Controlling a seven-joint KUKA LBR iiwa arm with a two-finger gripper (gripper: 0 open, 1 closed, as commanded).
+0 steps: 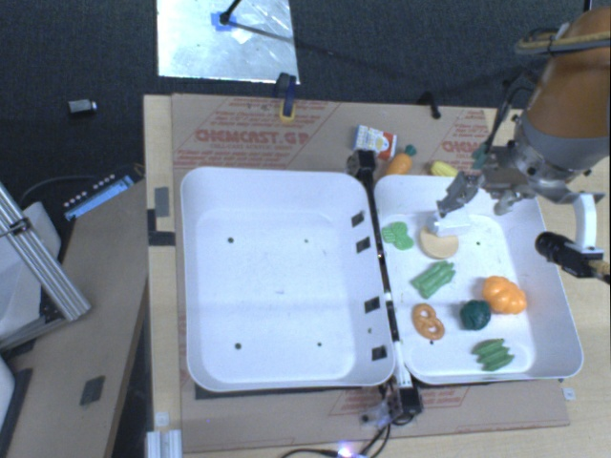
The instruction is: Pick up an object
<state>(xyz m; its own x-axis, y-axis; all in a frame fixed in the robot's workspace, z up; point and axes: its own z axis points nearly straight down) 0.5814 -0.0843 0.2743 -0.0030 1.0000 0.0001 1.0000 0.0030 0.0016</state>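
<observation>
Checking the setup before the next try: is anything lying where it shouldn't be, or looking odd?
Yes. Three items lie on the cardboard beyond the right bin's far rim rather than inside it: a small white packet, an orange piece and a yellow piece.

Even overhead light, soft shadows, glare on the foil sheet (227, 25).

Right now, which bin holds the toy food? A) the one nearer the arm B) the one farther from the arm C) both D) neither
A: the pretzel, pumpkin and green pieces all lie in the right bin, on the arm's side; the left bin shows bare white floor.
</observation>
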